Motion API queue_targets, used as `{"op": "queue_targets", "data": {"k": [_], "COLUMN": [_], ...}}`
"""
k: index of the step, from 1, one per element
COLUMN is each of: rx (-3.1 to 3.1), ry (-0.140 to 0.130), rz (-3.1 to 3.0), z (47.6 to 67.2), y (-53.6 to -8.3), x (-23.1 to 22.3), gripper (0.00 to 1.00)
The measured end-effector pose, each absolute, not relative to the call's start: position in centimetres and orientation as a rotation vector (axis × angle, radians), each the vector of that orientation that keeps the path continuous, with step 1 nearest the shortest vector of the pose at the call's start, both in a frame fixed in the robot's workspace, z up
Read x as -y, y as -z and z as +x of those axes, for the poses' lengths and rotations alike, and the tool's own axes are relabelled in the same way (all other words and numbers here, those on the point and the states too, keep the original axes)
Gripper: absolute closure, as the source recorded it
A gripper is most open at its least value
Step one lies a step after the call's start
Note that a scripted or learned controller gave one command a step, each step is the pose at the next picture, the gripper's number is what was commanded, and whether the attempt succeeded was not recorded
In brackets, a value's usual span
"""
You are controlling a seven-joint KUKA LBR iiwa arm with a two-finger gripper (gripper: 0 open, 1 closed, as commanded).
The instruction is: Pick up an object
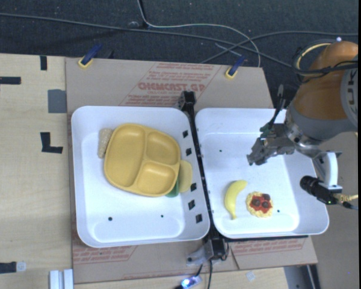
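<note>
A yellow banana (232, 197) lies in the right bin (222, 125), near its front. Just to its right sits a small round yellow piece with a red and dark top (260, 204). My gripper (257, 156) hangs over the middle of the right bin, above and behind both pieces and apart from them. Its dark tip points down and to the left. Nothing shows between its fingers.
The left bin (132, 221) holds a yellow divided plate (142, 159), tilted, with a tan piece (103, 142) under its left rim and a green and yellow piece (180, 179) under its right rim. A black divider (195, 161) runs between the bins. Cables cross the dark floor behind.
</note>
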State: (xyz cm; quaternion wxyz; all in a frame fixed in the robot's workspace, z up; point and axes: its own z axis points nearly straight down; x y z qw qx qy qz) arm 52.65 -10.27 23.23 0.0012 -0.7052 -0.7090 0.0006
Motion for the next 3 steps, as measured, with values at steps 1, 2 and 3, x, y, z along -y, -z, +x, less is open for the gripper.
{"op": "queue_targets", "data": {"k": [1,2,3], "rx": [2.225,2.226,2.228], "ry": [-0.003,-0.002,-0.002], "rz": [-2.214,-2.214,-2.211], "z": [51.7,51.3,51.3], "y": [-22.6,-21.9,-21.5], "x": [5.7,1.1,-5.2], "gripper": [1.0,1.0,1.0]}}
